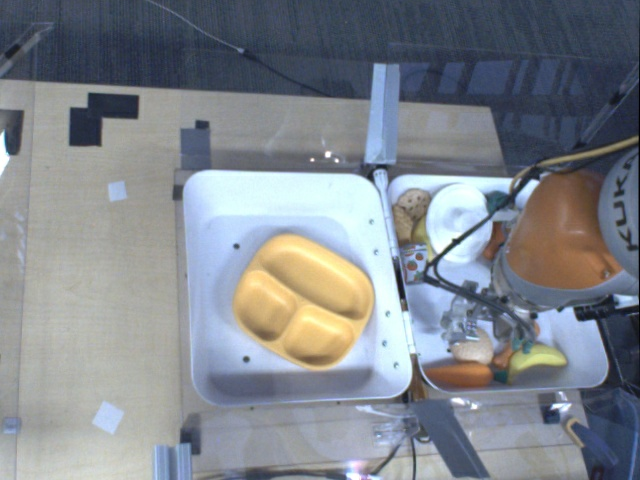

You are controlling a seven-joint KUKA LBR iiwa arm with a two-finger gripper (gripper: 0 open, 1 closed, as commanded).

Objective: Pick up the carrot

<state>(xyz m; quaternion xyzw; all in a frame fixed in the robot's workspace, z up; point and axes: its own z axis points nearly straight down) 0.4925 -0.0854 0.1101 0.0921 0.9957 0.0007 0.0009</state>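
The carrot [459, 374] is a long orange piece lying flat along the front wall of the right bin [596, 368]. My gripper [478, 320] hangs low over that bin, just behind a pale bread roll [472, 349] and a short way behind the carrot. The grey wrist with its orange band [560, 233] hides the middle of the bin. Nothing is visibly held.
A banana [536, 358] and a small red-orange piece [506, 353] lie right of the carrot. A cookie [411, 208], a white cup [458, 213] and a small carton [413, 264] crowd the bin's back left. The left bin [215, 268] holds a yellow divided plate [302, 299].
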